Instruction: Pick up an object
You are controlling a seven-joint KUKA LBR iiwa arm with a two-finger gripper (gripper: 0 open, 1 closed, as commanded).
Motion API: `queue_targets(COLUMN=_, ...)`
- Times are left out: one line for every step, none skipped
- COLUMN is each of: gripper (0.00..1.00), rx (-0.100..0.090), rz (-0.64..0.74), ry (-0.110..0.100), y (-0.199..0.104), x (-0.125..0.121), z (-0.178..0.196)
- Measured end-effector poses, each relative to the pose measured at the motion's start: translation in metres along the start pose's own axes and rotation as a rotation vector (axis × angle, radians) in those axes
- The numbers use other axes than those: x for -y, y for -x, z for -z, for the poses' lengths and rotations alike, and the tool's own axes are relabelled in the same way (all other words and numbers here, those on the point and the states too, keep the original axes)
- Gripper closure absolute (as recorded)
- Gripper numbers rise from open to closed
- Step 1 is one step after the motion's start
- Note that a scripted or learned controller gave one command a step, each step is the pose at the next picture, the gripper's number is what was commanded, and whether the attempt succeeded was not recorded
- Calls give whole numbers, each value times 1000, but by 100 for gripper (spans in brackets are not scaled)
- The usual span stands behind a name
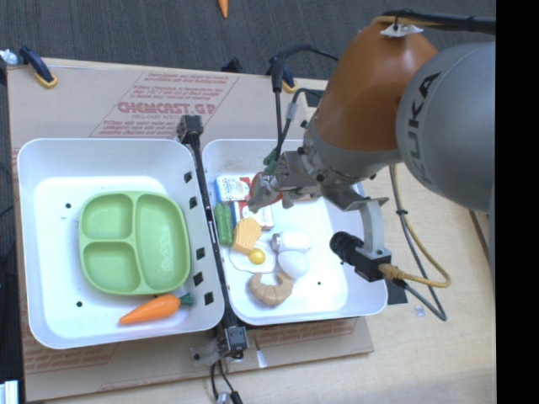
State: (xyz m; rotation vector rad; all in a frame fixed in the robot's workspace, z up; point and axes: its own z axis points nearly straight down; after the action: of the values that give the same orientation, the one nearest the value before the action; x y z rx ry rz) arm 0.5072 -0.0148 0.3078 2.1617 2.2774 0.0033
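Right bin point(358, 297) crowded with toy food: yellow cheese wedge point(247, 235) mid-bin, fried egg point(253, 259) just below it and touching, white egg point(294, 262) to the right of that, small white piece point(294, 241) above the egg, tan croissant point(270, 289) nearest the front wall. Green stick-shaped item point(224, 223) lying along the left wall, small blue-and-white carton point(231, 188) behind it, red-and-white packet point(263, 217) partly hidden under the arm.

Tool point(268, 190) low over the back of the right bin, above the packet and carton, just behind the cheese wedge. Nothing visibly between its tips; apart or together cannot tell, wrist blocking the view.

Arm point(396, 99) coming in from the right, orange band above the wrist, grey link beyond it, cables trailing toward the bench edge.

Left bin point(34, 242) holding green divided plate point(135, 242) at centre, three compartments, and orange carrot point(152, 309) lying just in front of it near the front wall.

Cardboard sheet point(160, 99) with red print under both bins. Small orange carrot-like piece point(222, 3) on the dark floor, well apart from the bench.
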Motion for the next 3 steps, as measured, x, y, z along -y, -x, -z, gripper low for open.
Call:
queue_targets(gripper=100, rx=1, rz=8, ry=3, y=0, x=-1, z=10)
queue_targets(gripper=100, rx=2, rz=16, ry=7, y=0, x=-2, z=20)
queue_targets(gripper=100, rx=0, rz=-45, ry=-7, y=-73, x=28, z=-76)
